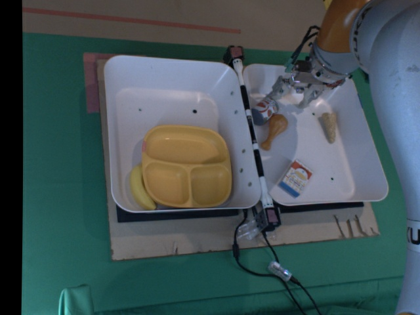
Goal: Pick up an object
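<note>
The gripper [289, 96] hangs over the far part of the right bin [354, 176], its fingers spread apart and pointing down at a slant toward the bin floor. One finger [272, 97] reaches toward the bin's left wall, close to a small red, white and blue object [262, 110] lying against the divider; the view is too coarse to say whether the tip touches it, and nothing sits between the fingers, so the tool carries nothing.

Candidates for the pick lie below and around it. A toy drumstick [274, 130] rests just near of the gripper, its thin end pointing toward the near left. A tan cone-shaped piece [329, 126] lies to the right, apart from the drumstick. A small printed carton [296, 178] sits nearer still, well apart from the tool.

The left bin [125, 110] bears a yellow divided tray [187, 166] with a banana [140, 188] touching its left edge; the arm is nowhere near these.

Judged from this, the task is at its approach stage: the arm is positioned over the right bin, but the descent, the closing of the fingers on one object and the lift are all left to do.
</note>
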`<state>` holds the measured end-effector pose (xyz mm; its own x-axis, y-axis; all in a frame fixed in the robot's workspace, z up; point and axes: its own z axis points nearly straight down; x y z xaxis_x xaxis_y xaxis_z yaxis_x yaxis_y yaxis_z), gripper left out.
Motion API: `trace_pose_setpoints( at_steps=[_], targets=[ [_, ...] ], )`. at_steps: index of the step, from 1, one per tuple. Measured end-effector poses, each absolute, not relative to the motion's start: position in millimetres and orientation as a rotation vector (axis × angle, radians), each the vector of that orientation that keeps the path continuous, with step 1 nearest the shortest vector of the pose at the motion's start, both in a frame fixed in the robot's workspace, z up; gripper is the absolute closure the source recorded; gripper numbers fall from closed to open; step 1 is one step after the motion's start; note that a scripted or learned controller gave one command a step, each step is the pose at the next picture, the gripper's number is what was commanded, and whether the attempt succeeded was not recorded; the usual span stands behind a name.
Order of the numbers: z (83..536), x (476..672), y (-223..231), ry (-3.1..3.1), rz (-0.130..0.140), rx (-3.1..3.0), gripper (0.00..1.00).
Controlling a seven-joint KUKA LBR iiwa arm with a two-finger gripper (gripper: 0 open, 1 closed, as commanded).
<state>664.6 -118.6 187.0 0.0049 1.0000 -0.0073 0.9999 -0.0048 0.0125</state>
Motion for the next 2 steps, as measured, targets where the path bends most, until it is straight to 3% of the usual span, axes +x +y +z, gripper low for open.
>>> trace_pose_setpoints(
  at_steps=[2],
  targets=[
    [187.0, 664.6, -118.6, 2.206, 0.006, 2.217, 0.0]
  ],
)
